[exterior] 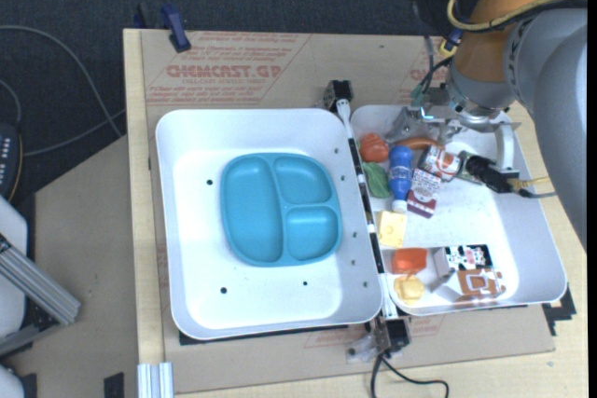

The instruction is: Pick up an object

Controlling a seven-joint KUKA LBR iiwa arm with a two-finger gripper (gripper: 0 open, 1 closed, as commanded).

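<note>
Gripper (438,143) fingers hidden under wrist; state unreadable. Arm (550,42) cut off at right edge. Items beneath the gripper partly occluded.

Bright even overhead light, soft shadows, mild glare on white bins (187,228), perhaps slightly soft focus

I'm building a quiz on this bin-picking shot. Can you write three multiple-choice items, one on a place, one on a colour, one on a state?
1. Where does the divided tray lie?
A. In the left bin
B. In the right bin
C. On the floor

2. What colour is the divided tray?
A. Red
B. Turquoise
C. Black

3. How does the blue bottle rest?
A. Standing alone in the left bin
B. Lying among other items
C. Lying on the divided tray

Answers:
1 A, the divided tray sits in the left bin.
2 B, it is turquoise all over.
3 B, the blue bottle lies among clutter in the right bin, below the tool.
</note>
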